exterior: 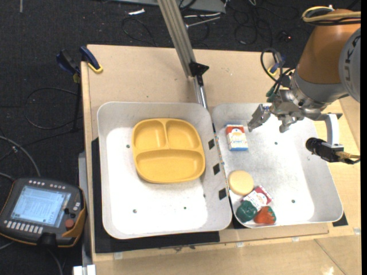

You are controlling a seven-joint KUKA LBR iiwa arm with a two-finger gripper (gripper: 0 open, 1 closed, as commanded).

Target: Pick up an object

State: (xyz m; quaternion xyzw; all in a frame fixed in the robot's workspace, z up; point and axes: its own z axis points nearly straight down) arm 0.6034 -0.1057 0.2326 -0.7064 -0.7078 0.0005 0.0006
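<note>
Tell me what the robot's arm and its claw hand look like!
The arm is fat and round, with a shiny orange band above a grey wrist. Dark letters mark its side. The gripper is grey metal with two thin fingers. Thin cables curl beside the wrist.

the pincer (269, 119) hangs open above the right bin (298, 171), beside a small carton (236, 138); a yellow tray (168, 150) fills the left bin (114, 171).

Bench and floor, as I see them from above.
My tan bench (143, 76) sits on dark carpet (40, 125) strewn with cables (241, 27); a metal pole (175, 24) slants in from twelve o'clock, and a handheld control screen (40, 211) lies at eight o'clock.
</note>
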